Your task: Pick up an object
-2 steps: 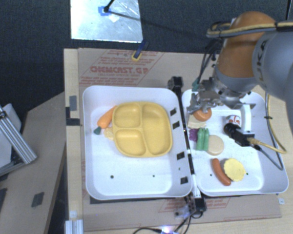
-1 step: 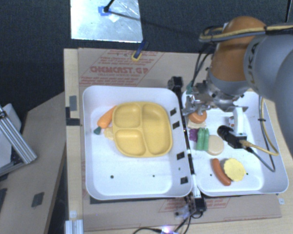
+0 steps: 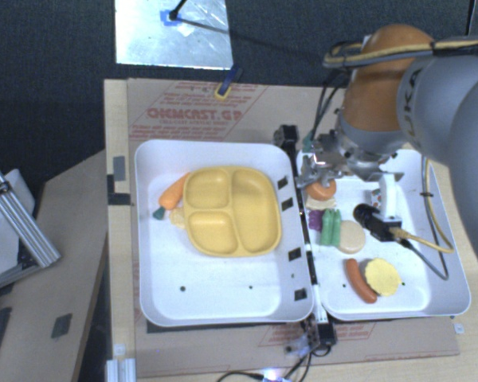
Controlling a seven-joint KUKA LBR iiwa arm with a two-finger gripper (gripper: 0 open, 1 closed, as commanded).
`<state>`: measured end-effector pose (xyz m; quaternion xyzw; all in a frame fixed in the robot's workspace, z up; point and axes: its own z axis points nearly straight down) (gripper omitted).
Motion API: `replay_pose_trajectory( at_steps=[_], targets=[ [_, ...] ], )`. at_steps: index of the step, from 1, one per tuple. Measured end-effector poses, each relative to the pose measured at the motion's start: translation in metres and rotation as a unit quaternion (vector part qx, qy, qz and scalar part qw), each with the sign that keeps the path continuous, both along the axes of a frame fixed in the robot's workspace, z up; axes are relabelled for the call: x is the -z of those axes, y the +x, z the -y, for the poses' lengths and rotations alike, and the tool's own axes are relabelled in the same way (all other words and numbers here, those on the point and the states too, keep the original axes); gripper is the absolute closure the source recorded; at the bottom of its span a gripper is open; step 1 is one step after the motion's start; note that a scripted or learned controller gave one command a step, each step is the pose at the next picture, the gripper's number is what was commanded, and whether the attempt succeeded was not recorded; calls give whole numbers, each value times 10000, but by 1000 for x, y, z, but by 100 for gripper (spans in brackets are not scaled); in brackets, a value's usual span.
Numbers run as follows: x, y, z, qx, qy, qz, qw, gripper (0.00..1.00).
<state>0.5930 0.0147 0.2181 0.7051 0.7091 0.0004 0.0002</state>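
1. Because the arm (image 3: 454, 110) reaches in from the right, the end effector (image 3: 323, 172) hangs low over the far left corner of the right bin (image 3: 414, 293), close to the wall it shares with the left bin (image 3: 223, 289). Whether it is open or closed cannot be told from this angle.
2. An orange piece (image 3: 324, 189) lies just beneath it. This seems the likeliest object to pick, though nothing is seen gripped.
3. A little nearer the front, a purple piece (image 3: 315, 218) and a green piece (image 3: 331, 228) lie side by side, with a beige disc (image 3: 351, 237) against the green one. That crowding would probably leave little room for a grasp.
4. At the front of the bin, a sausage (image 3: 359, 281) and a yellow disc (image 3: 382, 277) lie touching, apart from the rest.
5. In the left bin, a yellow divided plate (image 3: 227, 211) takes the middle, with a carrot (image 3: 174, 191) against its left rim, well away from the end effector.
6. Both bins rest on the bench (image 3: 72, 213).
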Motion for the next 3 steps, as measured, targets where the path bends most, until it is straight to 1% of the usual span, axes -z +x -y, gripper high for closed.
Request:
replay_pose_trajectory(
  at_steps=[1,2,3],
  targets=[
    [3,-2,7,26,-4,-3,10000,100],
    [-9,10,8,3,-1,9,10000,100],
    [-3,7,2,3,-2,-2,10000,100]
  ],
)
